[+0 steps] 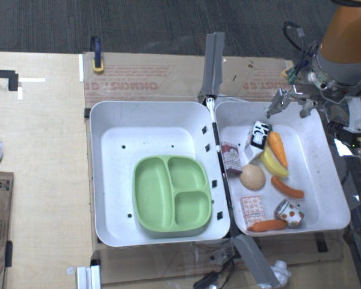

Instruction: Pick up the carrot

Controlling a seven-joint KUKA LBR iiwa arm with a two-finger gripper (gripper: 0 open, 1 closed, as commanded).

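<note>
Pick not started: we see the carrot (278, 149) lying in the right bin (325, 179) against the banana (272, 163), tool (290, 104) spread wide, gripping nothing, hovering over the bin's back rim.

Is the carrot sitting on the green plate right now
No, the carrot lies in the right bin beside the banana, while the green plate sits in the left bin.
</note>
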